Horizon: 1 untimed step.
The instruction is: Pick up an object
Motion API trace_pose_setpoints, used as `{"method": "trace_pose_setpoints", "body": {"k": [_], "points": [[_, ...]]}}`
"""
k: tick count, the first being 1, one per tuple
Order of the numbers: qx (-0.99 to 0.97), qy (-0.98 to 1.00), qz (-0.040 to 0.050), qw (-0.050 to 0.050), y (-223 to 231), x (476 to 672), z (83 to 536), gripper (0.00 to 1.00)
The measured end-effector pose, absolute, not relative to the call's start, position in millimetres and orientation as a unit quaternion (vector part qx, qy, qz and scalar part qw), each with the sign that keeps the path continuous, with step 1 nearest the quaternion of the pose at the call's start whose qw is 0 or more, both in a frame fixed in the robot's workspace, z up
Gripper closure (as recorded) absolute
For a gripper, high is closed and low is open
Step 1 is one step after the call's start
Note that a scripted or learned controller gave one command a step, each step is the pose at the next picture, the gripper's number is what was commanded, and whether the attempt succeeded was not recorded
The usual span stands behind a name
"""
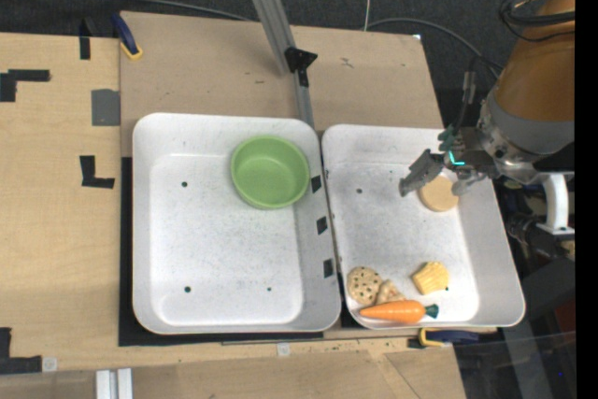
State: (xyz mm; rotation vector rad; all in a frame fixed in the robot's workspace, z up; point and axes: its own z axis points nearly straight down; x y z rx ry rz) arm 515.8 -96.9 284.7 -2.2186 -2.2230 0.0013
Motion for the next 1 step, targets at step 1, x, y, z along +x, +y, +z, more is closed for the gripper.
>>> {"method": "trace_pose_setpoints", "body": {"k": [1], "points": [[-0.707,-0.707,0.0022,0.002,-103.4,511.2,237.7,0.00]]}}
